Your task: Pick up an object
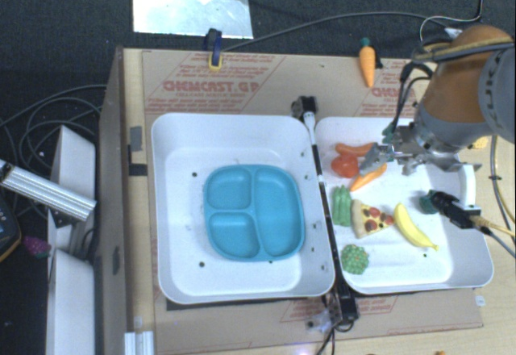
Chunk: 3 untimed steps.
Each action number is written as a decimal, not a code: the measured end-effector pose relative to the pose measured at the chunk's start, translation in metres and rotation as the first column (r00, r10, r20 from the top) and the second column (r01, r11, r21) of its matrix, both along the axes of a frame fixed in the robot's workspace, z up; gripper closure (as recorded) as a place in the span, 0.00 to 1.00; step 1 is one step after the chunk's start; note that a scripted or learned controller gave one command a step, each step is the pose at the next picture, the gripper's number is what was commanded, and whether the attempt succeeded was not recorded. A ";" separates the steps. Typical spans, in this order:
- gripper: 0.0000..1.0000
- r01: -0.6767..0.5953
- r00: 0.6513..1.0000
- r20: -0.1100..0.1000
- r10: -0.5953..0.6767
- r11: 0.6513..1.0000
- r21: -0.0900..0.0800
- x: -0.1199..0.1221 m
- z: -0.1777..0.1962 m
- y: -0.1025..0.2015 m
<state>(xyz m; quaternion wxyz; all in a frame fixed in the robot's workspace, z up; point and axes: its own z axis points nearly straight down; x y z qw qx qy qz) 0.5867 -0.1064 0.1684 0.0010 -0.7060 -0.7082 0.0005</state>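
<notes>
The right bin holds several toy foods. A red tomato and a red-orange pepper lie at its far left, with an orange carrot just below them. Nearer the front are a green vegetable, a pizza slice, a yellow banana and a green broccoli. My gripper hangs low over the bin's back left, right beside the pepper and the carrot's upper end. The view does not show anything held in it.
The left bin bears a blue divided plate. Another toy carrot lies on the bench behind the right bin. A blue and yellow clamp sits at the bench's back edge. The grey arm comes in over the right bin's back right.
</notes>
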 end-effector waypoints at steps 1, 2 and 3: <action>0.00 0.000 1.000 0.007 0.000 1.000 -0.002 0.044 -0.077 0.002; 0.00 0.001 1.000 0.003 -0.001 1.000 -0.001 0.017 -0.084 0.022; 1.00 0.001 1.000 0.004 -0.001 1.000 -0.001 0.018 -0.073 0.021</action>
